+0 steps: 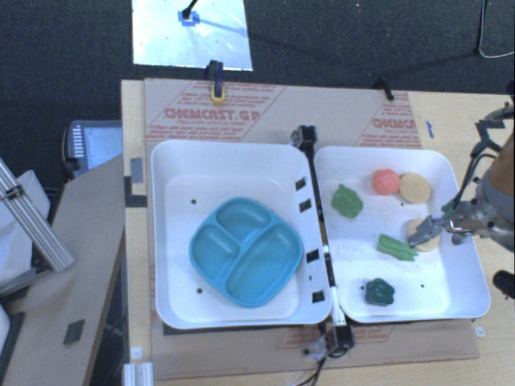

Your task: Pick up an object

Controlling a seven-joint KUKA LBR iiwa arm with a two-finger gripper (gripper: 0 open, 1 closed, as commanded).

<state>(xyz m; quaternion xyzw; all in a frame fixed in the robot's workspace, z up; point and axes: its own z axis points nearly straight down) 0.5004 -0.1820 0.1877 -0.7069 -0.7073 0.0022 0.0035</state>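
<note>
- The hand (426, 230) reaches in over the right bin (467, 296), its tips low above a pale round piece (424, 240) that lies just beside the green bean-shaped piece (396, 248).
- How wide the hand stands cannot be told; nothing can be seen held in it.
- The landmark for the rest is the green bean-shaped piece, which lies on the bin floor near the middle of the right bin.
- Above it and slightly right sit a tan round piece (415, 187) and an orange-red round piece (386, 182), touching or nearly touching each other.
- Up and to the left of it lies a leafy green piece (348, 202), apart from the others.
- Below it, toward the near wall, rests a dark green piece (379, 292).
- Well to its left, across the divider, the left bin (173, 175) holds a blue divided plate (245, 250) with three compartments.
- Both bins stand on a cardboard sheet (265, 111) laid on the surface (133, 135).
</note>
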